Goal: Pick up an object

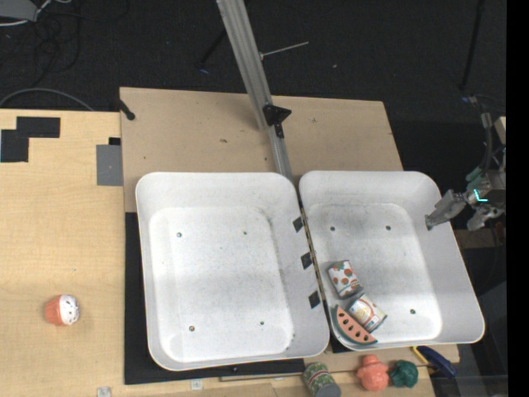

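The cans lie in the right bin, near its front-left corner, touching each other and just above a melon slice at the rim. They sit well away from the gripper, down and to the left of its fingertips, which hover at the bin's right edge. Whether the fingers are spread or closed I cannot tell (too small and blurred). The likely failure: closing on two crowded, rounded cans, which could roll aside or jam against the wall.
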### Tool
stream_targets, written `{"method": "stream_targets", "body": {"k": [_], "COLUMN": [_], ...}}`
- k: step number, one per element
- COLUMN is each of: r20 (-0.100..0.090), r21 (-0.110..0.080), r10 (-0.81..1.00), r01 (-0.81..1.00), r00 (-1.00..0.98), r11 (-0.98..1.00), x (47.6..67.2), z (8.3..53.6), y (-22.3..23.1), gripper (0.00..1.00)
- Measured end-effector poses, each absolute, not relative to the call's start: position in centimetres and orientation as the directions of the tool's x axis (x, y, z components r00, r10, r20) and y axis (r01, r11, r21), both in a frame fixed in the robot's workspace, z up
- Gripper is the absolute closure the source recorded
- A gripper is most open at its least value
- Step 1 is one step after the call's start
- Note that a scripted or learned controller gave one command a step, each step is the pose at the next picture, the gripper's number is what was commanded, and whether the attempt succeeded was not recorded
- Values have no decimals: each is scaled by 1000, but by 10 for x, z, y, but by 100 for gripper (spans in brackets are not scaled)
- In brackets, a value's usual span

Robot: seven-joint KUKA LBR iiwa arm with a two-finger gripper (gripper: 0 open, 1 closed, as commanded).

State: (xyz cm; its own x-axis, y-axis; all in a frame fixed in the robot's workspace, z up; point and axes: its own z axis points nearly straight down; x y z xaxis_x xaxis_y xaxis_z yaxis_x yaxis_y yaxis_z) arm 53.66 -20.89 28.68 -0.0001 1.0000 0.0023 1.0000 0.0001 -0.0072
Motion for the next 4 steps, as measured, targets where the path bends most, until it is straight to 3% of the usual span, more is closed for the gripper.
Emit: {"method": "stream_targets", "body": {"k": [1,2,4], "r20": [1,3,3], "r21": [-3,-8,-8], "r10": [1000,1000,1000], "r01": [1000,1000,1000], "r00": [0,0,1], "r11": [0,0,-1], "x": [537,543,533], "z": [289,231,128], "y": [-209,-214,-210], "gripper": [0,0,0]}}
